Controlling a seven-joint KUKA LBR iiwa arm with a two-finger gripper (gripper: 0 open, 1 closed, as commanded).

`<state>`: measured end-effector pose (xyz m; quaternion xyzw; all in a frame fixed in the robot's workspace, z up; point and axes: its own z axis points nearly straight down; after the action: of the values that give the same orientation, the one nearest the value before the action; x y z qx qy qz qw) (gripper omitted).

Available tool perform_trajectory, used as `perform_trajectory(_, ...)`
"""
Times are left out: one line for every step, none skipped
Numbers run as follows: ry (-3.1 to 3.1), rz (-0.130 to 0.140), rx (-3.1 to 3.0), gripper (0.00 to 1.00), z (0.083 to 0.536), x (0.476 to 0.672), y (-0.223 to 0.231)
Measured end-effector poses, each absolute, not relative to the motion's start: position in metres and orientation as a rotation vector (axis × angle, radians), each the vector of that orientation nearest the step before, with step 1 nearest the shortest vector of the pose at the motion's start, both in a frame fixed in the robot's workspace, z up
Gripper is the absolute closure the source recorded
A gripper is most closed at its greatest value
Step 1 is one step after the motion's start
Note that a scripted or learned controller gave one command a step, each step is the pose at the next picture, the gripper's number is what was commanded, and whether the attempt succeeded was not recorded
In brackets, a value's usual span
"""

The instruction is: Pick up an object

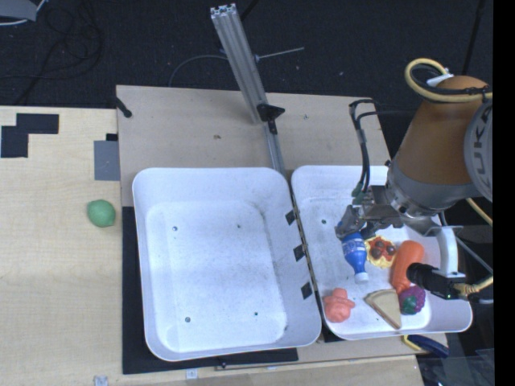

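**A:** Where is the arm?

**B:** It reaches in from the right, low over the right bin (322,187). The gripper (354,225) sits right at the upper end of a small blue bottle (355,256) with a white cap pointing down the view.

**A:** Has it got the bottle?

**B:** I cannot tell. The dark fingers (348,220) overlap the bottle's top, but the wrist hides how wide they stand, and whether anything is clamped between them.

**A:** What else lies in that bin?

**B:** Just right of the bottle there is a yellow piece with dark red spots (381,250), then an orange carrot-like shape (405,262). Below those sit a purple grape cluster (413,299) and a tan wedge (386,308). A pink lumpy toy (339,305) rests near the bin's lower left corner, apart from the bottle.

**A:** And the other bin?

**B:** The left bin (153,187) stands beside the right one, joined along the middle by dark clips. Well to its left, a green ball (101,213) lies on the tabletop (48,296).
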<state>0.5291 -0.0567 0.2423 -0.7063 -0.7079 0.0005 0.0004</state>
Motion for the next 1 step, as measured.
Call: perform_trajectory(-2.225, 0.001, -2.218, 1.0, 0.2427, 0.5486, -0.0043)
